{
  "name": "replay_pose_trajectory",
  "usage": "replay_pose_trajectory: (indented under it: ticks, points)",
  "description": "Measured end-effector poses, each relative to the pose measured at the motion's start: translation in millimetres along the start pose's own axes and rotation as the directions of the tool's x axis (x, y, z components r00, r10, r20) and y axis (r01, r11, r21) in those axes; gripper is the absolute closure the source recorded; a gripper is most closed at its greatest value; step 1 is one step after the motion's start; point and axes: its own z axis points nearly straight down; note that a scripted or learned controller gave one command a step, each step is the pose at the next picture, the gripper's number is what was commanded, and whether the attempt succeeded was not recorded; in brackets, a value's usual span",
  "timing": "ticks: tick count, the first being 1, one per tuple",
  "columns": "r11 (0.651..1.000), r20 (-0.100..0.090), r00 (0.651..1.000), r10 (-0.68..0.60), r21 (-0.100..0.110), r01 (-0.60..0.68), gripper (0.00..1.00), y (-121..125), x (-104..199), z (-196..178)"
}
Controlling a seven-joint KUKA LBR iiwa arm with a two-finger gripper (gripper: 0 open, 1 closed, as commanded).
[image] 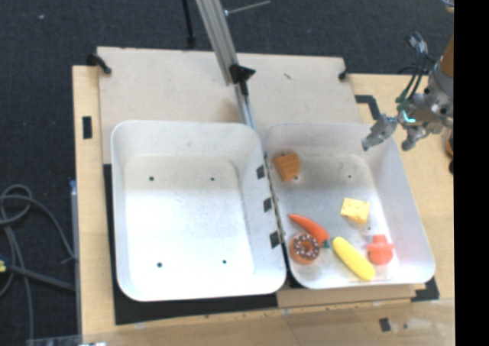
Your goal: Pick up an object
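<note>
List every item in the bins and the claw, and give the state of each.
Claw: open, holding nothing, over the right bin's far right corner.
Bread: lying free.
Cheese: lying free.
Carrot: lying, tip by the donut.
Donut: lying flat.
Banana: lying beside the tomato.
Tomato: lying free.

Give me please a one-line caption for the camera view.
Open claw above the right bin's far corner; six toy foods lie in that bin.

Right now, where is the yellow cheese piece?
The cheese piece lies in the right bin, near its right wall, above the banana and the red toy.
</note>
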Motion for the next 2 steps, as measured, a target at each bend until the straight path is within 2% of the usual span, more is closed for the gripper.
replay_pose_trajectory:
  ticks: [1,2]
  points:
    - [1.0,0.003,1.0,-0.002,-0.004,0.002,0.0,0.5,-0.6,-3.0]
    - [1.0,0.002,1.0,0.002,0.002,-0.002,0.0,-0.8,-1.2,60.3]
